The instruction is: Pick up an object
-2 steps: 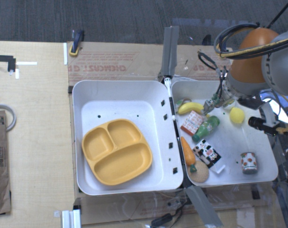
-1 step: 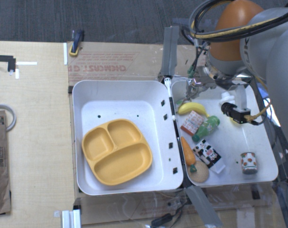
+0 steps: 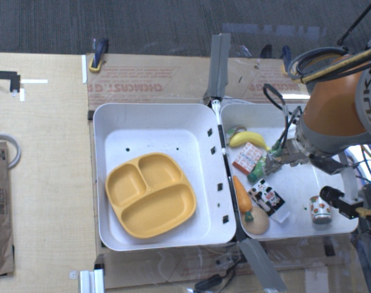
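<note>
The right bin [image 3: 295, 118] holds a small clutter of toy items gathered along its left side: a yellow banana [image 3: 249, 140] lies near the upper left, and just below it sits a red-and-white printed packet [image 3: 246, 159], tilted. Beside that packet is a small green item [image 3: 257, 174] (too small and too covered to name). A carrot [image 3: 241, 193], orange with a green tip, lies lengthwise along the bin's left wall, and touching its right is a black-and-white cow-patterned box [image 3: 266, 196]. A round tan piece [image 3: 257, 221] rests at the bin's near left corner, and a small white cup with red markings [image 3: 320, 209] stands well apart toward the right. The left bin [image 3: 154, 116] carries a yellow divided plate [image 3: 151, 194] with three compartments, lying flat toward the near left. The arm [image 3: 335, 105] reaches in from the right, its orange band bulking over the right bin's far right corner, the wrist angled down and leftward. The hand [image 3: 272, 162] sits low over the clutter, just right of the printed packet and above the green item; whether its fingers are spread or pressed together I cannot tell, since the wrist and cables cover them. On the desk [image 3: 38, 133] to the left lies a brown paper bag [image 3: 0, 203].
</note>
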Available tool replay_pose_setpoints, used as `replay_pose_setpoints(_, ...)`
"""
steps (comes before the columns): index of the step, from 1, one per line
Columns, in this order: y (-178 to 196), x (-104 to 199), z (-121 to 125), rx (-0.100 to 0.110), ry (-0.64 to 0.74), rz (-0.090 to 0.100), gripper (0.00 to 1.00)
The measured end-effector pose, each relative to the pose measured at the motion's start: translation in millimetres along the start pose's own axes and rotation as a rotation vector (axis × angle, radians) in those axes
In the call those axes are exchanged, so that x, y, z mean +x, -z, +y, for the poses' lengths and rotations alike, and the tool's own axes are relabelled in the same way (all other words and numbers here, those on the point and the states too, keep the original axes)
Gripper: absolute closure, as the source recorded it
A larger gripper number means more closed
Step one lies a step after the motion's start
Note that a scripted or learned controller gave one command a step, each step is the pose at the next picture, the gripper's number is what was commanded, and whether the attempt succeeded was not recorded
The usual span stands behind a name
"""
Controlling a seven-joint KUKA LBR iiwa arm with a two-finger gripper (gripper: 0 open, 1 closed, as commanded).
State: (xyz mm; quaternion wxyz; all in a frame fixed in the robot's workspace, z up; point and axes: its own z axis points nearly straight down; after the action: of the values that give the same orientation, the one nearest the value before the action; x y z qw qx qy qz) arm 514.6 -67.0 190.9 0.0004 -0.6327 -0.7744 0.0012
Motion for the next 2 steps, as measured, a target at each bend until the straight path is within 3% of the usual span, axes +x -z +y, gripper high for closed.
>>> replay_pose_setpoints(1,0,0,0,0.0,0.0,0.0,0.0)
replay_pose_setpoints(2,-93,-82,61,-0.012,0.016,-0.006,0.0)
